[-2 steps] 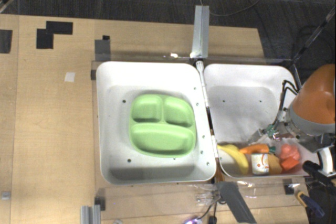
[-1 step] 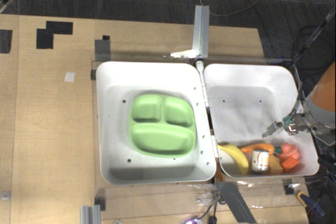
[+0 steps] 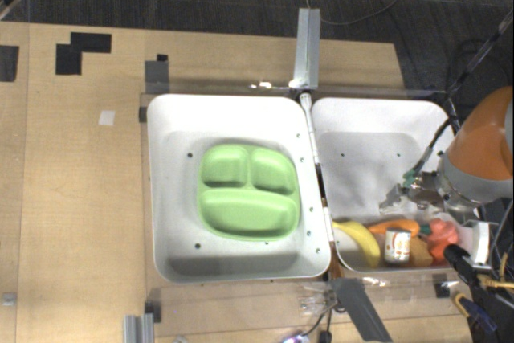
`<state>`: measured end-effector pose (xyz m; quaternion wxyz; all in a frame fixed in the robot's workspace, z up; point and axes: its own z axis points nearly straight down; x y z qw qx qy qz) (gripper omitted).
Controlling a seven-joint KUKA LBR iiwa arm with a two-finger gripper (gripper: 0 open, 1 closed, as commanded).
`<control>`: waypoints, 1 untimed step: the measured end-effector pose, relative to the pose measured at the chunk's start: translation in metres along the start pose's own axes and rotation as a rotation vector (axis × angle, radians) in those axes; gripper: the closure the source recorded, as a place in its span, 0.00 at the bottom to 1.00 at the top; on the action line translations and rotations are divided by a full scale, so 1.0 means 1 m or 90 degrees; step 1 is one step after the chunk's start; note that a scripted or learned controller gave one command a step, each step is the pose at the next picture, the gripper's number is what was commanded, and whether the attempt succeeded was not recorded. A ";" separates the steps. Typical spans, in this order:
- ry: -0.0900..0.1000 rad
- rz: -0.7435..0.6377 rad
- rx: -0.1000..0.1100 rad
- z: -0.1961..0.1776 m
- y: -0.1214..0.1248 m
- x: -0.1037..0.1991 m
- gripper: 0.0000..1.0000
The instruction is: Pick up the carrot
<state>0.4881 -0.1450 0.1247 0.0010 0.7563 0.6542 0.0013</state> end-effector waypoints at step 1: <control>-0.001 -0.179 -0.006 0.035 0.002 0.001 0.00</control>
